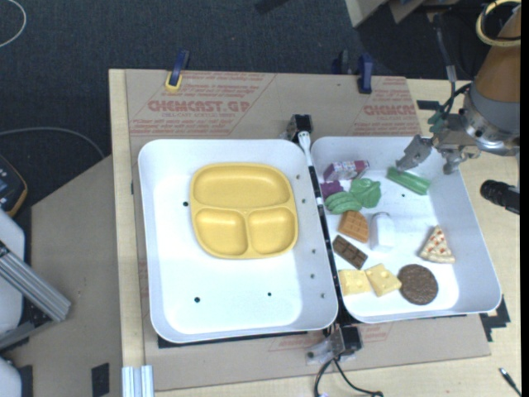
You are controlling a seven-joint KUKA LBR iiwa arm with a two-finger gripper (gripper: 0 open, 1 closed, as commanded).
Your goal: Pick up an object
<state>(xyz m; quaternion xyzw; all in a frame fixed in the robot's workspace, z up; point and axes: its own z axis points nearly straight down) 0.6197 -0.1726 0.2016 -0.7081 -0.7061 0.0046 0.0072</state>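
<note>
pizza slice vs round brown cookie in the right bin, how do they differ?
The pizza slice is triangular; the cookie is round. The pizza slice is pale yellow with red spots; the cookie is plain dark brown. The pizza slice lies farther back, the cookie nearer the front rim. Both lie flat in the right bin.

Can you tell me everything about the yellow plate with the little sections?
The yellow three-section plastic plate lies flat in the left white bin, toward its upper middle. It is a rounded rectangle with one long compartment across the top and two smaller ones below, split by raised ridges. Its surface looks smooth, slightly glossy and the same mustard yellow all over. All three compartments hold nothing. It rests on the bin's floor alone, apart from the bin's walls, with nothing else touching it.
</note>
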